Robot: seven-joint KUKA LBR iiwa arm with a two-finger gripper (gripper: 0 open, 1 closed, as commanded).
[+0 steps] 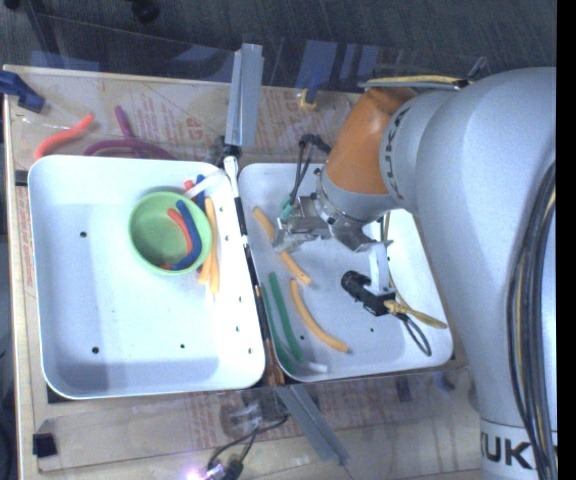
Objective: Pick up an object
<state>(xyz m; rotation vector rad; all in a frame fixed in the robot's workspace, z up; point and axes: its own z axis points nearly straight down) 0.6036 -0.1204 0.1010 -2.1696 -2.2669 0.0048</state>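
Note:
My gripper (290,226) hangs low over the upper left part of the right bin (423,268). Below it in that bin lie an orange stick (264,223) by the left wall, a short orange piece (296,266), a longer curved orange stick (320,326) and a dark green stick (282,318). The gripper's tip is close to the short orange piece and the stick by the wall; I see nothing held in it. The grey arm with its orange band (363,148) covers the bin's upper right.
The left bin (88,308) holds a green bowl (171,231) with a red curved piece (182,222) and a blue one inside, and orange sticks (210,253) beside it. An orange-handled tool (64,138) and a purple cable (118,148) lie behind that bin.

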